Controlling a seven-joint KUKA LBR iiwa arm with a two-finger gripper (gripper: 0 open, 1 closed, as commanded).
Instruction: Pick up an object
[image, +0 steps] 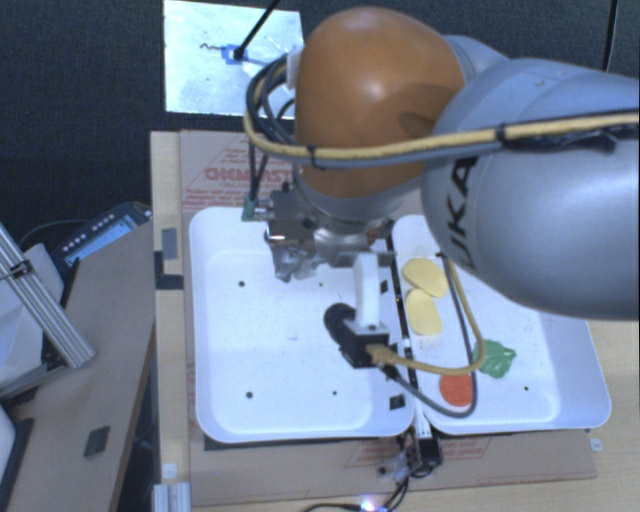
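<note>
You have four loose things to count, all in the right bin (560, 405). Two are yellow: the rear yellow piece (425, 272) and the front yellow piece (424, 316), just beside each other near that bin's left wall. One green scrap (497, 358) lies further right, and one orange-red disc (457, 391) lies near the front (a cable crosses it, so its outline is broken).

The gripper (290, 262) hangs over the rear of the left bin (250, 405), well apart from all four. You cannot tell whether it is spread or closed. The arm (530, 200) hides the rear of the right bin, so your count covers the exposed part alone. Both bins sit on one cardboard sheet (215, 172) on the bench (166, 185).
</note>
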